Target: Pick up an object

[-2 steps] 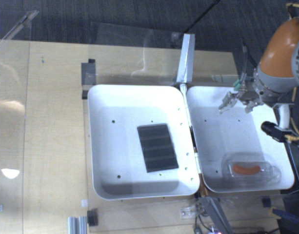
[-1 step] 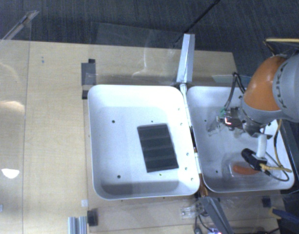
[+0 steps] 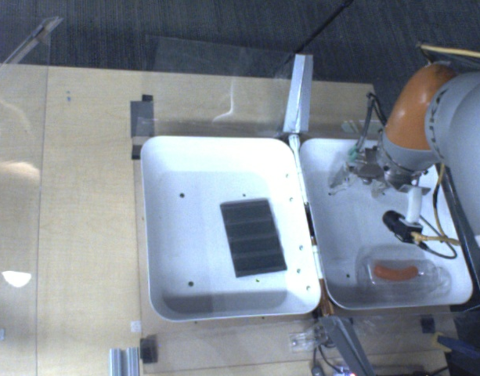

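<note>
The gripper [image 3: 344, 175] hangs over the right bin [image 3: 333, 233], near its far-left corner. Its thin fingers [image 3: 334, 182] seem spread apart with nothing between them, though they are small and blurred. The task's thing, a clear packet [image 3: 402, 276] with an orange-red piece inside, lies well apart from the gripper, by the bin's near edge toward its right corner. In the left bin [image 3: 169, 210], a dark ribbed pad [image 3: 253, 236] lies near the middle.

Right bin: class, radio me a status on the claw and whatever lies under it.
Claw over right bin, far end. Clear container with orange item at near end, apart from claw. Dark ribbed slab in left bin.
</note>
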`<control>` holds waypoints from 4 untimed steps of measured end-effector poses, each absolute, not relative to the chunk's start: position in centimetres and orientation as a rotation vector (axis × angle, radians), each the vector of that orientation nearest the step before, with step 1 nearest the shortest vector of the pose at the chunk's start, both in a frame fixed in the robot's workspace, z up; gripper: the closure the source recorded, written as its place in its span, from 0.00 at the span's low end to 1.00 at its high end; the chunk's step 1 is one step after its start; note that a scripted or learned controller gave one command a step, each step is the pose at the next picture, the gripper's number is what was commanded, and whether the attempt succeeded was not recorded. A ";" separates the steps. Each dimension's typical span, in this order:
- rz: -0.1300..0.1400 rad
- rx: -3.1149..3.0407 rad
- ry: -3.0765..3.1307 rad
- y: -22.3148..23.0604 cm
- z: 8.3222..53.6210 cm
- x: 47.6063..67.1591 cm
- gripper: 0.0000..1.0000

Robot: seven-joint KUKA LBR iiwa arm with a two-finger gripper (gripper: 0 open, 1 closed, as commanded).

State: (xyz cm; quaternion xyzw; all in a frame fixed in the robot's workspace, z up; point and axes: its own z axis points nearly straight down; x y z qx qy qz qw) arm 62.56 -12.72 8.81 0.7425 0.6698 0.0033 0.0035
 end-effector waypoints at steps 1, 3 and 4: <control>0.005 2.334 2.096 -19.8 14.0 60.5 0.00; 0.003 2.416 2.009 -8.5 9.9 52.0 0.00; 0.014 2.317 2.108 -11.7 8.9 58.2 0.00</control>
